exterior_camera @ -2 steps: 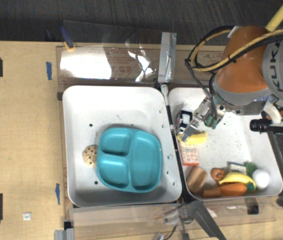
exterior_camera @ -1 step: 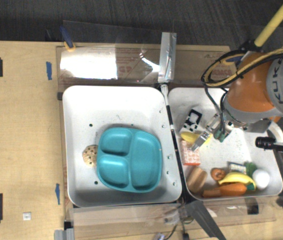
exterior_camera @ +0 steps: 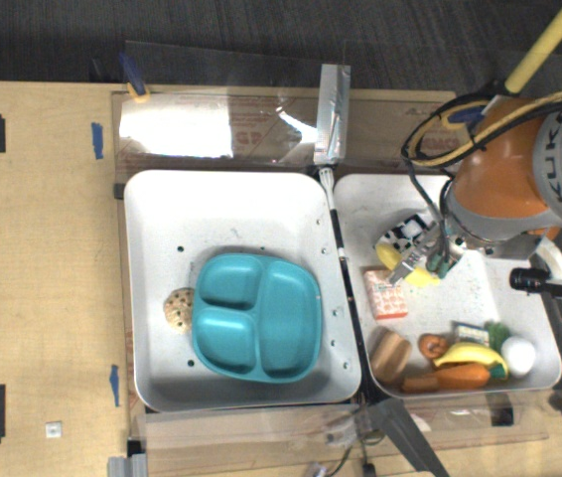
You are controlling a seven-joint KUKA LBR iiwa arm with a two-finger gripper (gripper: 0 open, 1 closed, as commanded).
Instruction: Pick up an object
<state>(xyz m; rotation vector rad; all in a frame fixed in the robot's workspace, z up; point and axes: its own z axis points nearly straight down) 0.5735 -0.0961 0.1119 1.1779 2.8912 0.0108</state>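
The yellow object [exterior_camera: 407, 263] is lying in the right bin [exterior_camera: 534, 374], in its upper left part, and is being partly covered by the gripper [exterior_camera: 422, 259], which is hanging directly over it; the object is thus being met from straight above, with only its left and lower edges showing beyond the tool. Its long axis is judged to be running from upper left to lower right, though this is hard to make out. How the gripper is set cannot be told, since it is being blurred and masked by the wrist. Just below the object a red-and-white packet [exterior_camera: 387, 294] is lying, and a black-and-white item [exterior_camera: 401, 234] is sitting just above
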